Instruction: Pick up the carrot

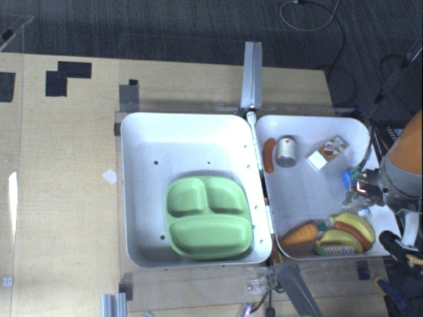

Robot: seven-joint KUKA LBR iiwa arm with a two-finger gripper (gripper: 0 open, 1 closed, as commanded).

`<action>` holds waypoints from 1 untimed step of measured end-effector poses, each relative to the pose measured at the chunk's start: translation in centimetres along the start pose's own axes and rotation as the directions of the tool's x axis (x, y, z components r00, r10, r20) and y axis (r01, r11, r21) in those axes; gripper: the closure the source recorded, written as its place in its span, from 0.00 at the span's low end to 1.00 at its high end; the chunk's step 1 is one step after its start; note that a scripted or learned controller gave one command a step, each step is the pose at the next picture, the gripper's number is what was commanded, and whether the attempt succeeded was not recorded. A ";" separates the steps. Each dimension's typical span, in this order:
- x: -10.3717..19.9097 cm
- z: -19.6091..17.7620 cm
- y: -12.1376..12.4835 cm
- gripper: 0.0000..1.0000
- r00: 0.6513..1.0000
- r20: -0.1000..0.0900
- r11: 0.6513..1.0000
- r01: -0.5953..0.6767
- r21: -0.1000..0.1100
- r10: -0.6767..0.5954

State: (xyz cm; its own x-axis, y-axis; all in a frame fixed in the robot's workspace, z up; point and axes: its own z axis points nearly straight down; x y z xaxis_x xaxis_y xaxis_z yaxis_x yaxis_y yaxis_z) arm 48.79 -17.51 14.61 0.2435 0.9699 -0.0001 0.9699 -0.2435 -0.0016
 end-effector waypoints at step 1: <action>0.7 -5.1 6.2 1.00 0.976 0.001 0.976 -0.217 -0.001 0.217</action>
State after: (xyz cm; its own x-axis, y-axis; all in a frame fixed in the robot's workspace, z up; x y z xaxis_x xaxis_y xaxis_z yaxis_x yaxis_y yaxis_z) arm 55.01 -18.40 19.66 0.4481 0.8940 -0.0015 0.8940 -0.4481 -0.0001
